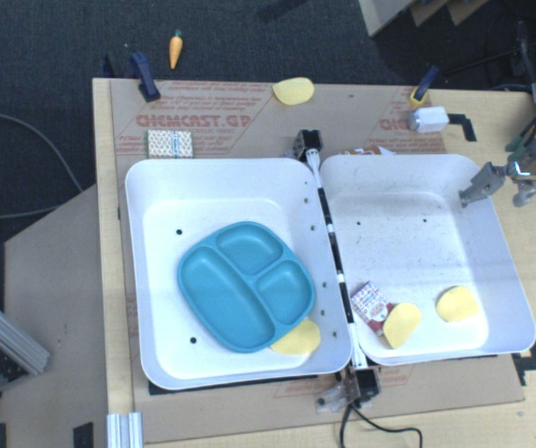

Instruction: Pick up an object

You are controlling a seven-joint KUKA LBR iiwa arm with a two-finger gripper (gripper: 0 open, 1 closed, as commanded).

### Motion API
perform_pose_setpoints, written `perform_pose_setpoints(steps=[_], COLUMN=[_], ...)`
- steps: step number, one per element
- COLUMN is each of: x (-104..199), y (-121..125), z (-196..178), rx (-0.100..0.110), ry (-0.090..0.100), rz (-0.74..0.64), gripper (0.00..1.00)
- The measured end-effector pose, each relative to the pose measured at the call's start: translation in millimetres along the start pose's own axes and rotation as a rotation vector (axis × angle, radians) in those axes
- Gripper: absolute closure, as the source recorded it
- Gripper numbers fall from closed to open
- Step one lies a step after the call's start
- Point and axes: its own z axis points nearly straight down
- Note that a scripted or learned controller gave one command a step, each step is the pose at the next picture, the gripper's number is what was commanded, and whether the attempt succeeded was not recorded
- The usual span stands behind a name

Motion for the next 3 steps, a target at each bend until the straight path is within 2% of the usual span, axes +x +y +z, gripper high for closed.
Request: perform_pose_setpoints(steps=[1, 2, 3], x=[8, 13, -2], y=[5, -51, -82], z=[166, 80, 166], rx=[-0.001, 0.001, 0.0], ry=[0.0, 0.001, 0.001], rz=[0.0, 0.001, 0.001], gripper=[0.0, 0.0, 0.0])
